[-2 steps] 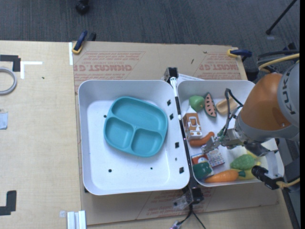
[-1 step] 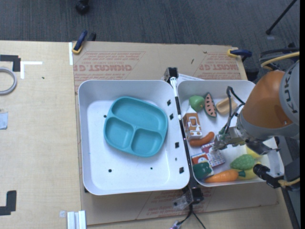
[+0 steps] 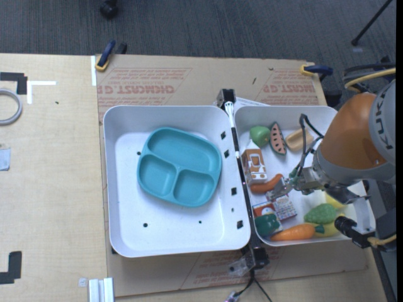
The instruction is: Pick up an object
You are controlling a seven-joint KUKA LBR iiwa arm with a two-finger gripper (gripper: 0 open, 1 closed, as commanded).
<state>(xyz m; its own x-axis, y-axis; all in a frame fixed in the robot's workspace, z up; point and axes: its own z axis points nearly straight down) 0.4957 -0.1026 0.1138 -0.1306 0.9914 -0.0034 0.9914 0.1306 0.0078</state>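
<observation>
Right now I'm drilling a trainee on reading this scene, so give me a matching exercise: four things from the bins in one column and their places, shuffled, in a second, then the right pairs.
Things:
1. teal divided plate
2. watermelon slice
3. carrot
4. green pear

Places:
A. near edge of the right bin
B. far end of the right bin, just right of the pear
C. alone in the left bin
D. far end of the right bin, nearest the divider

Pairs: 1-C, 2-B, 3-A, 4-D
</observation>
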